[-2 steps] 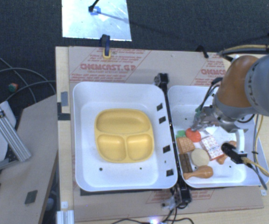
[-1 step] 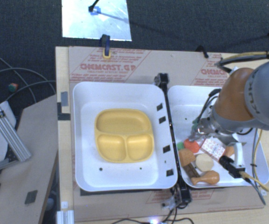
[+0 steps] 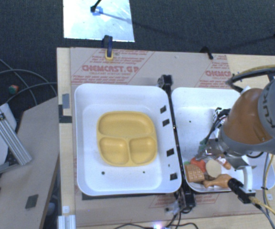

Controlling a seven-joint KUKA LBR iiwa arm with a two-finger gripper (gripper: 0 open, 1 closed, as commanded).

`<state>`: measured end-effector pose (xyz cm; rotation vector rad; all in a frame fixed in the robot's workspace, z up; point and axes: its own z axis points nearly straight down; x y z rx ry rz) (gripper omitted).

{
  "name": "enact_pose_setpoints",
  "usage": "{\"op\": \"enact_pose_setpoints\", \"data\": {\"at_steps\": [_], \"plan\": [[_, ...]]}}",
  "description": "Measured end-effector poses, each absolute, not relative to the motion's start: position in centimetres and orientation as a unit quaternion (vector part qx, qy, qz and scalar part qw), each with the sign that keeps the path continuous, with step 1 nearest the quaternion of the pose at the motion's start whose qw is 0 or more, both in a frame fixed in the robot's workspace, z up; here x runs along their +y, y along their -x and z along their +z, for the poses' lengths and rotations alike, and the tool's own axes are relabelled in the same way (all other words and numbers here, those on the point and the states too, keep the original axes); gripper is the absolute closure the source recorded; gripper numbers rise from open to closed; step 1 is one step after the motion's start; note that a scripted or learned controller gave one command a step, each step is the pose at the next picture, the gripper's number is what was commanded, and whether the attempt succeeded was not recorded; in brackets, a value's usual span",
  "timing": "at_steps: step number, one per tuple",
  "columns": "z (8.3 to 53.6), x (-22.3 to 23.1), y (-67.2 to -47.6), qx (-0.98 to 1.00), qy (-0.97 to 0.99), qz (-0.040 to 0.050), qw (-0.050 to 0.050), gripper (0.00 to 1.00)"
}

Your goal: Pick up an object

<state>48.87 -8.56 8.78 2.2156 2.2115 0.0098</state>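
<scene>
From the fixed camera above, looking down at a slant: two shallow white plastic bins sit side by side on the pale wooden tabletop (image 3: pixel 42 128), over a sheet of printed brown cardboard; the left white bin (image 3: pixel 87 128) carries a yellow moulded tray with three compartments (image 3: pixel 126 138), lying flat near the middle and well apart from the action; the right white bin (image 3: pixel 195 109) is where the grey arm with its orange-brown band (image 3: pixel 252 120) comes in from the right and hangs low over the bin's near corner; the hand (image 3: pixel 209 151) is tucked under the wrist among dark cables, and whether it is spread or pressed together I cannot tell from here; just below it, crowded into that near corner, lies a small pile of toy-like pieces: a reddish-orange flat block (image 3: pixel 194 171), a pale cream rounded piece (image 3: pixel 214 168), and a tan wooden-looking piece (image 3: pixel 218 180) whose long axis seems to run left to right along the bin's front wall; nothing is visibly between the hand's tips, so I would judge the pick not yet made; the pile lies toward the near edge from the hand, just beside it, so the coming move looks like a short drop toward the front wall, with that wall crowding the approach.
</scene>
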Motion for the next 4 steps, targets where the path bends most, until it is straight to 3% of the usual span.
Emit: {"op": "enact_pose_setpoints", "data": {"at_steps": [2,3,4], "plan": [[10.8,-8.5,-49.2,0.706,-0.708,0.0053,0.008,1.00],[18.9,4.3,-50.9,0.714,-0.700,0.0059,0.001,1.00],[20.1,12.0,-53.3,0.712,-0.703,0.0033,0.000,1.00]]}}
